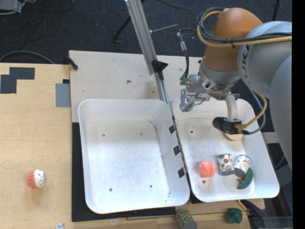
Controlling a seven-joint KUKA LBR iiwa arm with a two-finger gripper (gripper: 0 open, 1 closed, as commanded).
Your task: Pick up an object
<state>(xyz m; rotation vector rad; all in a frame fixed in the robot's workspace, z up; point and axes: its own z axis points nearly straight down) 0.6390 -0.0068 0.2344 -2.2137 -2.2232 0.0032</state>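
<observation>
Right bin (267,187): red ball (206,168), cans (233,163)

Cam: single, fixed above bench (28,118), looking down at a slant.
Facing: toward 12 o'clock; dark floor (71,23) fills top of frame.
Range: mid-distance; both bins seen whole, left bin (90,113) centre, right bin (267,185) at 4 o'clock.
Arm side: arm (267,61) enters from 2–3 o'clock, nearest the lens, looming large.
Overlap: n/a, one cam.
</observation>
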